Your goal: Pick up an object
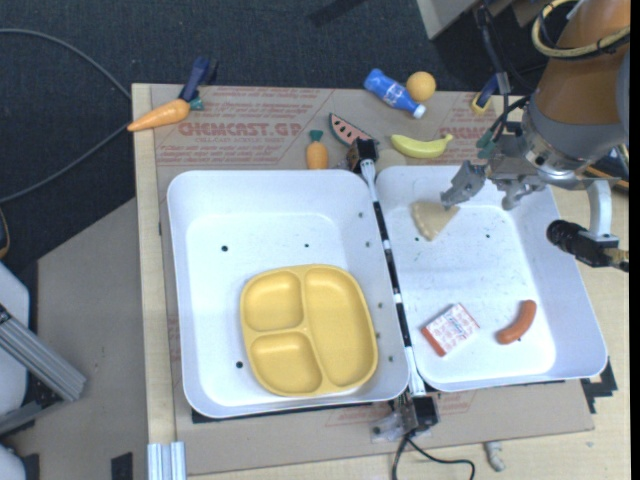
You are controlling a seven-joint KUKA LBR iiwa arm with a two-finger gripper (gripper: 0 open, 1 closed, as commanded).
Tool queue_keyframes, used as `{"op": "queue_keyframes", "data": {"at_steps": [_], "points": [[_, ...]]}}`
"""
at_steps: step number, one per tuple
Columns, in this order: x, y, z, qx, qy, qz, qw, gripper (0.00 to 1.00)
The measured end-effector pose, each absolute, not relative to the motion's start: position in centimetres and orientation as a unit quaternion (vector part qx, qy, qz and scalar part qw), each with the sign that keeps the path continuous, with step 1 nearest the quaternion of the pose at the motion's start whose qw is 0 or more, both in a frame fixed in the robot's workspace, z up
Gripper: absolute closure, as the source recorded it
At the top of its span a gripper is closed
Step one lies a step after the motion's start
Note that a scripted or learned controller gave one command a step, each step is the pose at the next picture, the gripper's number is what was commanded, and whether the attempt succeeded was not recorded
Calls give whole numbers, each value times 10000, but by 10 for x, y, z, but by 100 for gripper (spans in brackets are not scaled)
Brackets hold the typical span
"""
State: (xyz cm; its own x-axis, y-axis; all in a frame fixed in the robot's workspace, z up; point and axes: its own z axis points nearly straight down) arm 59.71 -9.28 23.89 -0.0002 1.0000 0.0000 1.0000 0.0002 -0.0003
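My gripper (489, 192) hangs over the far part of the right bin (560, 268), its two fingers spread open with nothing between them. A tan wedge-shaped piece (430, 218) lies just left of and below the left fingertip (461, 188), apart from it. Nearer the front of the same bin lie a red-and-white packet (450, 328) and a brown sausage (517, 321). The left bin (200, 228) holds a yellow divided plate (308, 328).
Behind the bins on the board lie a banana (420, 145), a blue bottle (392, 91), an orange ball (421, 84), a watermelon slice (345, 128), a small orange toy (317, 154) and a carrot (160, 116). A black fitting (580, 243) sticks over the right bin's right rim.
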Motion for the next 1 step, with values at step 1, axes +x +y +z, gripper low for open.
{"op": "queue_keyframes", "data": {"at_steps": [1], "points": [[661, -94, 124, -7070, -7072, 7, 10, 0]]}}
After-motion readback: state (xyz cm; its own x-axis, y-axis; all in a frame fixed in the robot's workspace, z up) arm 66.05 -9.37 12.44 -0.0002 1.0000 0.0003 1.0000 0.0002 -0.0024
